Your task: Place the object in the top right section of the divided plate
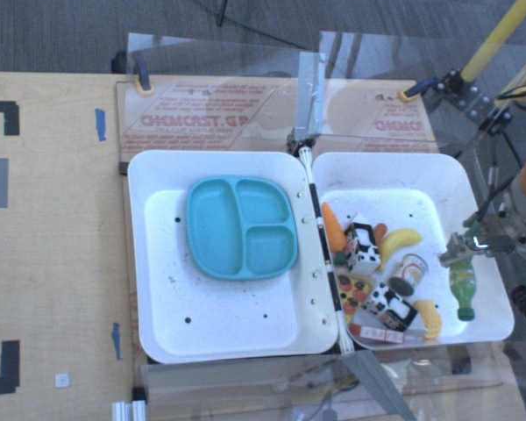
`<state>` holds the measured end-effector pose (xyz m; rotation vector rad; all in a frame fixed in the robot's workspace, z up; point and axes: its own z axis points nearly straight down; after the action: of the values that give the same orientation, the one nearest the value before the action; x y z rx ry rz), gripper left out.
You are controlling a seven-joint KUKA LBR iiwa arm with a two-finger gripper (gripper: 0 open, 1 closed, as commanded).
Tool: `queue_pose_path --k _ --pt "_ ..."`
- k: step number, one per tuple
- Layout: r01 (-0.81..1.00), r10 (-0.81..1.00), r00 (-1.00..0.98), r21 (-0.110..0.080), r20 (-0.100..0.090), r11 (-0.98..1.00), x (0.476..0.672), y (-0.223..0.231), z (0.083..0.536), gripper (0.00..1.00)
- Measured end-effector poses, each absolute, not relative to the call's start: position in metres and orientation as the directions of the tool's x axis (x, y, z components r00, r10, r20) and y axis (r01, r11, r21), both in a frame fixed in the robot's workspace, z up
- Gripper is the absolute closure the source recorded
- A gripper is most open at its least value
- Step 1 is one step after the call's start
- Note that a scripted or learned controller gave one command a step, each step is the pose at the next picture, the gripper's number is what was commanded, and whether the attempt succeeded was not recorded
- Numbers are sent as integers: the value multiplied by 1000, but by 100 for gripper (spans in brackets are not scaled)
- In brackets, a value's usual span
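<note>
Nearest the camera, along the near wall of the right bin [473, 178], lay a flat red-and-white packet [379, 332], with a slice of toy pizza [351, 293] just beyond it against the bin's left wall. Two white bins stood side by side on the bench, their inner rims touching. One turquoise divided plate [242, 228] with three sections sat flat in the left bin [149, 261], toward its far right corner. All other items were crowded in the right bin: one orange carrot [333, 226] beside the left wall; two black-and-white cow-patterned blocks, one [362, 246] near the carrot and one [389, 304] nearer the front; two yellow bananas, one [401, 239] at mid-bin and one [430, 317] by the near edge; one small can [408, 268] between them; and one green bottle [463, 289] standing near the right wall. One gripper [470, 246] hung over the right edge of that bin, just above the bottle's top; whether its fingers were apart or together could not be told. Beyond both bins lay two printed boards [206, 117] beneath clear panels.
</note>
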<state>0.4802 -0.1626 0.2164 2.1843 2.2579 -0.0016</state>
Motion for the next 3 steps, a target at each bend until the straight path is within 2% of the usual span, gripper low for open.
queue_pose_path --k 1,2,3 --pt "994 994 -109 1 -1 109 494 -101 223 100" --pt "948 948 -319 -3 2 319 483 -33 200 100" --pt "917 917 -398 2 -1 398 486 43 227 100"
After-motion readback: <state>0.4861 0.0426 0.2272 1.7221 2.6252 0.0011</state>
